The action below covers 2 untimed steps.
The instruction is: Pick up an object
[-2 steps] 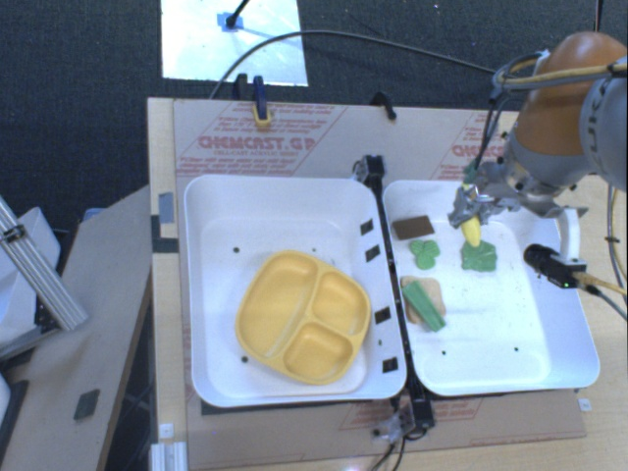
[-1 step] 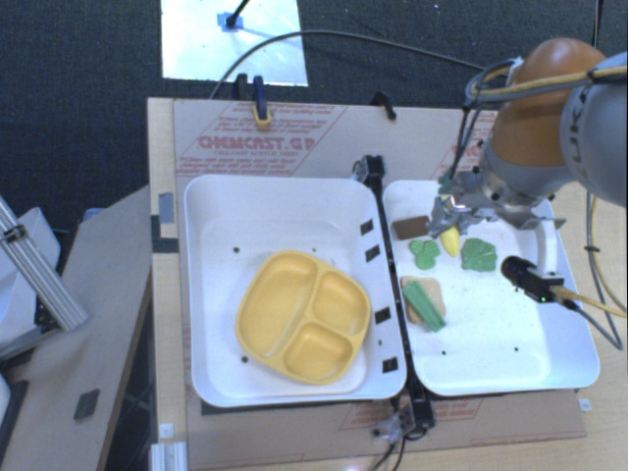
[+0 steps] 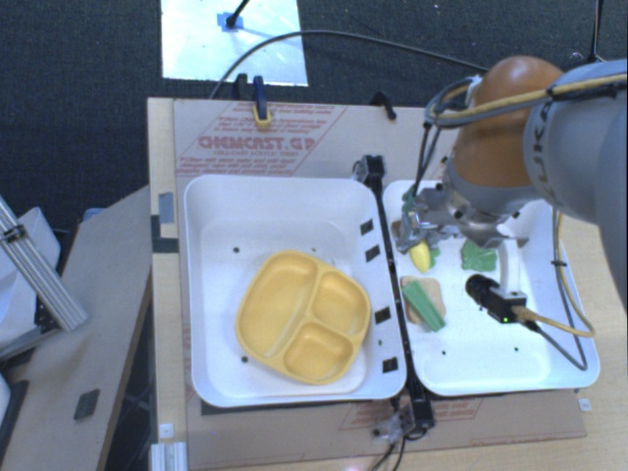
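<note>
**Desk:** What sits at far left?

**Photographer:** A grey metal rail (image 3: pixel 39 273) leaning at the frame's edge, beside the tan surface (image 3: pixel 118 263). Beyond it lies dark carpet (image 3: pixel 78 47) with a pale square sheet (image 3: pixel 231 23) on it. A cardboard panel printed in red (image 3: pixel 260 140) lies under the bins.

**Desk:** And the left bin?

**Photographer:** The left bin (image 3: pixel 216 214) holds a yellow divided tray (image 3: pixel 304 317), three compartments up, its long axis running from upper left to lower right.

**Desk:** Where is the thing to be picked?

**Photographer:** In the right bin (image 3: pixel 549 361), near the dividing wall. A small yellow piece (image 3: pixel 421 256) stands roughly on end in the frame, long axis near vertical, directly beneath the hand (image 3: pixel 424 226) and touching or nearly touching it. Just below that, a green strip (image 3: pixel 424 302) on a tan piece (image 3: pixel 437 307) points from upper left to lower right, near the hand but apart from it. A second green piece (image 3: pixel 480 257) lies to the right, under the wrist.

**Desk:** Is the hand gripping anything?

**Photographer:** I cannot tell. The metal parts are bunched over the yellow piece, and the view does not settle it.

**Desk:** The rest of the arm?

**Photographer:** The grey arm (image 3: pixel 579 135) with its orange band (image 3: pixel 505 116) comes in from the right. A black fitting (image 3: pixel 491 297) with a small green light trails a tan cable (image 3: pixel 559 327) across the bin floor.
</note>
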Motion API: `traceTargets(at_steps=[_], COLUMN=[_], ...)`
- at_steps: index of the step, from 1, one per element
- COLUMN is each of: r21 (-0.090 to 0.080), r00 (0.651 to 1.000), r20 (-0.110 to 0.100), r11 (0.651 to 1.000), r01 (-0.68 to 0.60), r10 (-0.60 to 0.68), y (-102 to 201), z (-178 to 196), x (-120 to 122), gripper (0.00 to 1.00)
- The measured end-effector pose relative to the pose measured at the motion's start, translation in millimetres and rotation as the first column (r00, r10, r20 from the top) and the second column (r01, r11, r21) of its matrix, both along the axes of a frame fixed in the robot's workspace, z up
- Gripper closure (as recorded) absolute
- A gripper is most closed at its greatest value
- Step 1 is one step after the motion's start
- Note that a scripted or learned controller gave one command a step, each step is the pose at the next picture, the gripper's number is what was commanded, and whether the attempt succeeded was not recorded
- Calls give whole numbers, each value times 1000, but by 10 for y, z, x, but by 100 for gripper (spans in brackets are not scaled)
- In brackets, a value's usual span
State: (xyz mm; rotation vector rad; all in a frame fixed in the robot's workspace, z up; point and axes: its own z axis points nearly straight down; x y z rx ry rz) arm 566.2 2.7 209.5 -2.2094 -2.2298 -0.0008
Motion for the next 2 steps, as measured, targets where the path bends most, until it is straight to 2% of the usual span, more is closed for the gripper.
traceTargets(at_steps=[2], r21=[-1], r00=[1000], r20=[1], r11=[1000], r01=[1], r10=[-1], y=[807], z=[100], x=[-290], gripper=[100])
